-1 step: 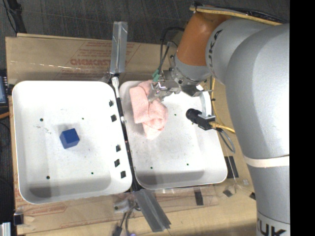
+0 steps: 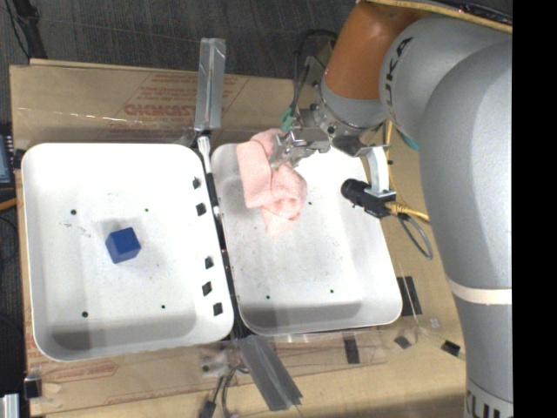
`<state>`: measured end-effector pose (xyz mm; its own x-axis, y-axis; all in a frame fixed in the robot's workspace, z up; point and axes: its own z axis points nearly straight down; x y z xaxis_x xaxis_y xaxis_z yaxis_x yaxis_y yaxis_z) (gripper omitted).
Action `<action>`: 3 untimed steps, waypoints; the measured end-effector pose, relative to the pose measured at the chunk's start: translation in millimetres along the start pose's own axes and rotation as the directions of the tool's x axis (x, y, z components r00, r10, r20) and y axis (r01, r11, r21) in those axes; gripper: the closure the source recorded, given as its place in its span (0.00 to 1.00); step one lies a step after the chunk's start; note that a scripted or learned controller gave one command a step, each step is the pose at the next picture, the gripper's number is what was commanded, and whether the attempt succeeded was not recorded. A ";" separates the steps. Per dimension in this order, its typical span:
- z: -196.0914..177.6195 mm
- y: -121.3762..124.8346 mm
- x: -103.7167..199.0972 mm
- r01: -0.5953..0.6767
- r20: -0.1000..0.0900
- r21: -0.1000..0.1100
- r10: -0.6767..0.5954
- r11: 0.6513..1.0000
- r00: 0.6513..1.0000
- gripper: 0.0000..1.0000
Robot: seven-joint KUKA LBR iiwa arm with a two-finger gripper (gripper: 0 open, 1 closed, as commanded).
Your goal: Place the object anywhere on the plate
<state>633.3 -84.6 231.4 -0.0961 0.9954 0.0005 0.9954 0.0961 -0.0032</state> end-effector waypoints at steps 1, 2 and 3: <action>0.3 -14.3 60.1 0.395 -0.001 0.002 -0.395 0.919 0.919 1.00; -3.6 -17.4 111.6 0.726 0.000 0.002 -0.726 0.687 0.687 1.00; -6.4 -39.1 166.7 0.939 0.000 0.002 -0.939 0.344 0.344 1.00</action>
<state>578.4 77.6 238.0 -0.9678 0.2517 0.0031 0.2517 0.9678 -0.0022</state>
